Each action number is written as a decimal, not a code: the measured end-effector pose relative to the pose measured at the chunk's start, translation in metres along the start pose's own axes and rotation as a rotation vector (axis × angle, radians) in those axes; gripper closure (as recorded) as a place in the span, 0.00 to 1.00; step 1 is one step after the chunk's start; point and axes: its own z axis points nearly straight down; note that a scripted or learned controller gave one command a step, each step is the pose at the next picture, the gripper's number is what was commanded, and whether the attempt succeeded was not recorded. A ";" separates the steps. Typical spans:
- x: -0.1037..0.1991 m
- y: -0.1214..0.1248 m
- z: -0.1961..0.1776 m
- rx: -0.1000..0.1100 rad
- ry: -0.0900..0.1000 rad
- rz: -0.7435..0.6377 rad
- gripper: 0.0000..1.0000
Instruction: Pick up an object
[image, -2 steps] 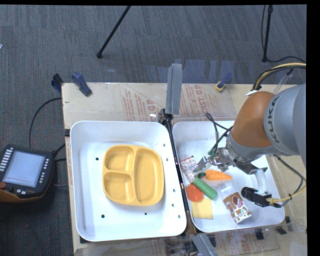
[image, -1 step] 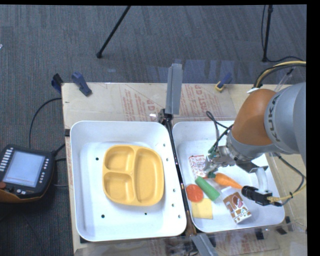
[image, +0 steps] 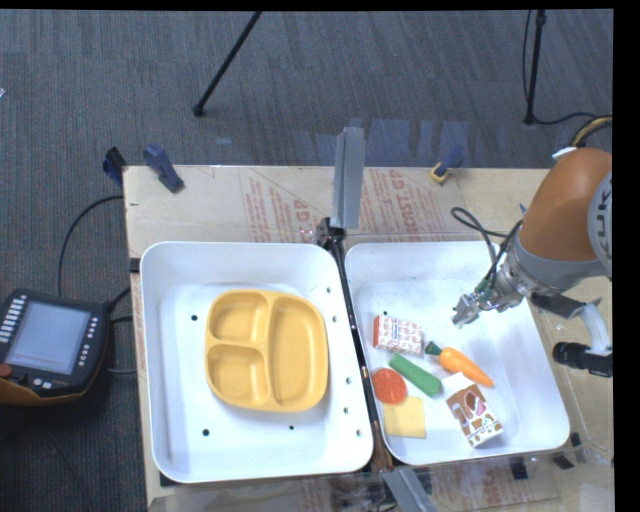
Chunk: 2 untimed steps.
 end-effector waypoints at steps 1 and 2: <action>0.000 0.000 0.001 0.001 0.001 0.000 0.00; 0.005 -0.032 0.038 0.004 0.005 -0.114 0.00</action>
